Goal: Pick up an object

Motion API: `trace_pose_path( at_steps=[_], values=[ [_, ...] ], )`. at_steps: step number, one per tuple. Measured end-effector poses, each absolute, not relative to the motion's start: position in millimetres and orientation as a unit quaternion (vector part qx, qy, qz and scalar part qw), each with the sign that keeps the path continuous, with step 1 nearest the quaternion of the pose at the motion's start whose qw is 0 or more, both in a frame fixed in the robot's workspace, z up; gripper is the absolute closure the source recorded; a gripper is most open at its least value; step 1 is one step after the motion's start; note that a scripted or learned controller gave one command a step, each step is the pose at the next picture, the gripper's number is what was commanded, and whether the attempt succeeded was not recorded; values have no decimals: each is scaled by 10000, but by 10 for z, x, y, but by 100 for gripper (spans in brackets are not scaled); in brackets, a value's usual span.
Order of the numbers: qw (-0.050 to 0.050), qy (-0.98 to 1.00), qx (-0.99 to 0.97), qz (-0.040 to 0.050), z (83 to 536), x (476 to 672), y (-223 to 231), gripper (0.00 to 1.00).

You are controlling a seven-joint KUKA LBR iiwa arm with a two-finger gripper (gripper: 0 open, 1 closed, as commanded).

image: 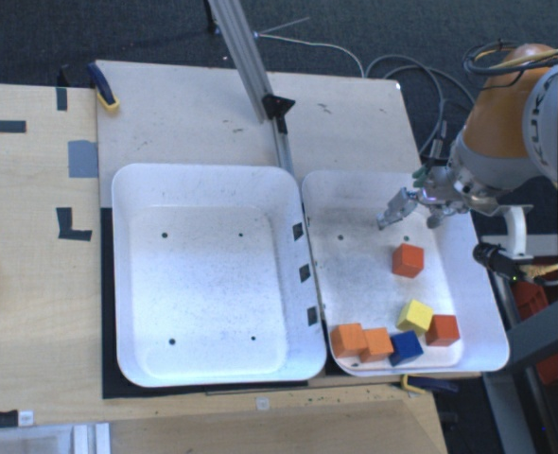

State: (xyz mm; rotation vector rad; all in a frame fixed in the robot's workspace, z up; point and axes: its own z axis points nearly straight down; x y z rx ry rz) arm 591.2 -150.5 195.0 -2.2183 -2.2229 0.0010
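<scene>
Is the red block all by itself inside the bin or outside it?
Inside. The red block lies on the floor of the right bin, apart from the blocks bunched along the near wall, with the gripper just above it in the picture.

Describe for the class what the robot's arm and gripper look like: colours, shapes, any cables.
The arm is bulky and rounded, grey with a broad orange band above the wrist. Thin dark cables run along its wrist end. The gripper is small, metallic grey, with slim fingers.
</scene>
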Motion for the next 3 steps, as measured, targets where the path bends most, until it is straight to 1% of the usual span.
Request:
trace_pose_path(
  at_steps=[1,2,3],
  values=[
    [21,-7066,-7076,30,879,5911,-2068,0],
    [-5,-7068,-7074,2,1552,5419,-2062,0],
    [16,-7084,-7058,12,882,5776,-1894,0]
  ],
)
